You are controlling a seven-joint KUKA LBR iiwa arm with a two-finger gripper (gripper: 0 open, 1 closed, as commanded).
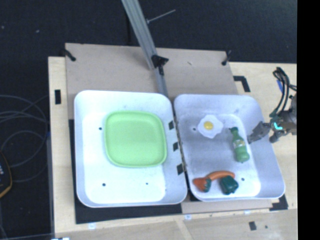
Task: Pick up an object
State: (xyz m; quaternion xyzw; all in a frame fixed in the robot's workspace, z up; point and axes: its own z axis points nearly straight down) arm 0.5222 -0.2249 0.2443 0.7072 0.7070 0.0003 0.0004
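Hovering at the right bin's [267, 149] right rim, my gripper [265, 132] sits just beside the green bottle [239, 145]; I cannot tell the fingers' state. Descending from here, I judge they could clip the rim.

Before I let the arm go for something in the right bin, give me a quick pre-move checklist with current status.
1. Gripper at the right bin's right edge, carrying nothing: ok.
2. Finger opening: cannot tell.
3. Bottle nearest the gripper, lying apart from other items: ok.
4. Egg lying clear of the bottle: ok.
5. Carrot and green toy separated enough for a clean grasp: not ok, they touch.
6. Plate in the left bin, out of the path: ok.
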